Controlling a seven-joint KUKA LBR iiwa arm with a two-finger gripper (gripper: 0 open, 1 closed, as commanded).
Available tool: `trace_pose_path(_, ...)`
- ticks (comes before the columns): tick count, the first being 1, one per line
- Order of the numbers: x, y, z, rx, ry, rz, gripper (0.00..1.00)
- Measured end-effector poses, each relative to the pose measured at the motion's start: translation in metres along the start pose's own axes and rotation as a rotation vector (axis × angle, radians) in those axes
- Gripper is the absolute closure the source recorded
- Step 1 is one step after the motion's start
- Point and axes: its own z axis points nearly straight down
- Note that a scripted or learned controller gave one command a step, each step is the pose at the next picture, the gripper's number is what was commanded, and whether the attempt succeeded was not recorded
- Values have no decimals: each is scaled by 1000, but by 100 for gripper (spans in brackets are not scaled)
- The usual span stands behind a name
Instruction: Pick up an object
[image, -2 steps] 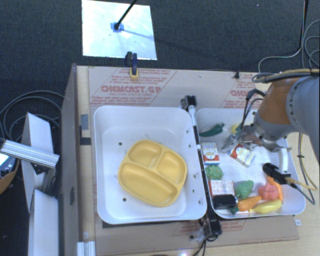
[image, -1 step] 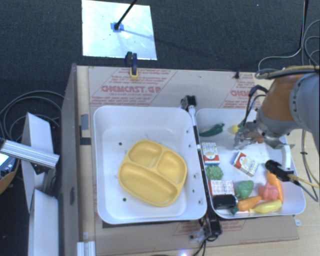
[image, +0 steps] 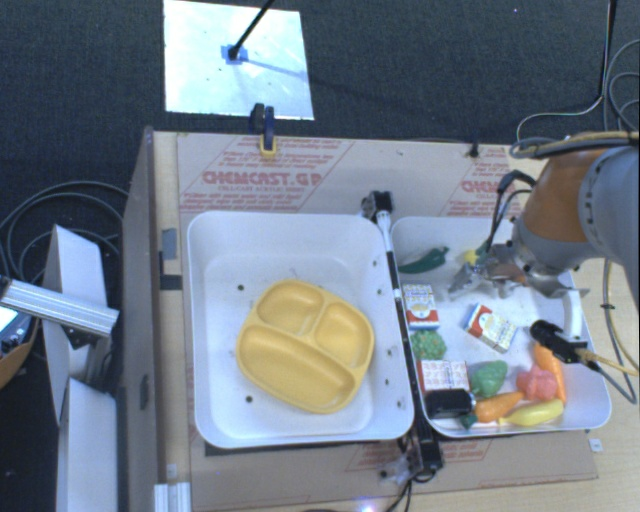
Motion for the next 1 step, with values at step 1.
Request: trace_pose_path(1, 5, -50, 12, 8, 2, 6, 0)
